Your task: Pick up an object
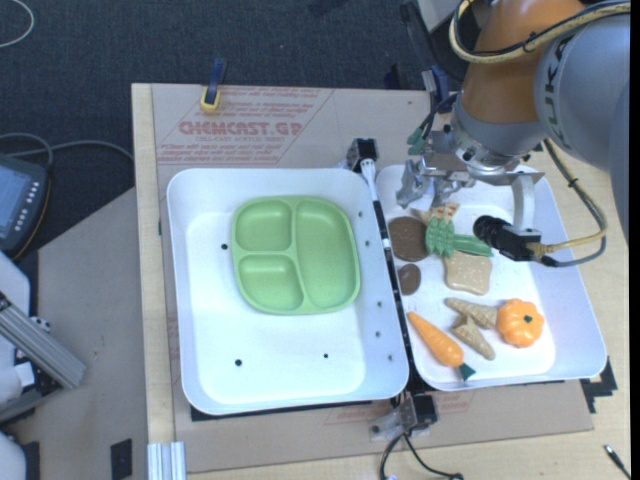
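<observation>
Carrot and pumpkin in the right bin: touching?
Apart. The camera view shows the carrot lying at the bin's front left and the pumpkin further right, with tan starfish-shaped pieces and bare white bin floor between them.

Arm [590, 78] cut off at right edge.

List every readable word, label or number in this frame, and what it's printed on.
"CHEMCAST G P": red print on the brown board behind the bins.
Smaller red lines above and below it: too blurred to read.
"KU": partial lettering on the grey arm, cut off by the frame edge.
</observation>
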Action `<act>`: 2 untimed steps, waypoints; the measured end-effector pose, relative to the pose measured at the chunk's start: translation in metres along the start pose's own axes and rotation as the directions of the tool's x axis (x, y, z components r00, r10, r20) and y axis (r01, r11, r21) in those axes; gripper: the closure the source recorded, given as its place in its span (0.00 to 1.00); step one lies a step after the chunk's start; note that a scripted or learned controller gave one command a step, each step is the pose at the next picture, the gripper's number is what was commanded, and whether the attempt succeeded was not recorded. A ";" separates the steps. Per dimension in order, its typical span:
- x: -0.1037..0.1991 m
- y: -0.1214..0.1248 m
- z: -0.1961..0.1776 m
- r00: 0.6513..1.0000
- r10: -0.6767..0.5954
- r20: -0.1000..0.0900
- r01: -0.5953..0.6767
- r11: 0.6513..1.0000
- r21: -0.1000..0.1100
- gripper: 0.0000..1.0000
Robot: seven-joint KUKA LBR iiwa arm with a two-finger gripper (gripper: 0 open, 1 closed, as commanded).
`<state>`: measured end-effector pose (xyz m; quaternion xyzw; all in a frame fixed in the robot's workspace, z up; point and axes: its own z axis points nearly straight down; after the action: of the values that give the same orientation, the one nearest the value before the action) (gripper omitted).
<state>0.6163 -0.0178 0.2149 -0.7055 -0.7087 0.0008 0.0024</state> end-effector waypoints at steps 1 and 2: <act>-0.015 0.003 -0.010 1.000 0.005 0.003 -0.005 1.000 -0.007 1.00; -0.007 0.003 0.000 1.000 0.004 0.002 -0.004 1.000 -0.001 1.00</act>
<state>0.6193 -0.0243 0.2144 -0.7069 -0.7074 0.0010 0.0011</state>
